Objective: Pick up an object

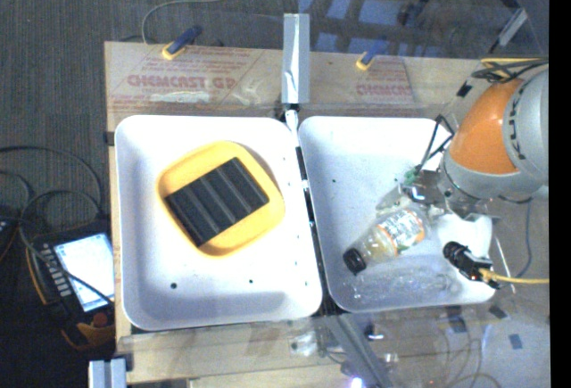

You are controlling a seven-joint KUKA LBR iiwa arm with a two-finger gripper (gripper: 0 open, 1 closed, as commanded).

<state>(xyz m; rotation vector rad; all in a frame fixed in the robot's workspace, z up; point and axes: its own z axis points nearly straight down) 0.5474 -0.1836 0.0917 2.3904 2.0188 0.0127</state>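
Nearest the bench's front edge, in the right bin [357,154], a clear plastic bottle [390,237] lies on its side, its dark cap toward the front-left corner and its body slanting up toward my wrist. My gripper [426,195] hangs just past the bottle's far end, near or touching it; I cannot tell its state from this angle. Across the divider, the left bin [143,288] holds a yellow tray with a black ribbed insert [220,197], tilted diagonally.
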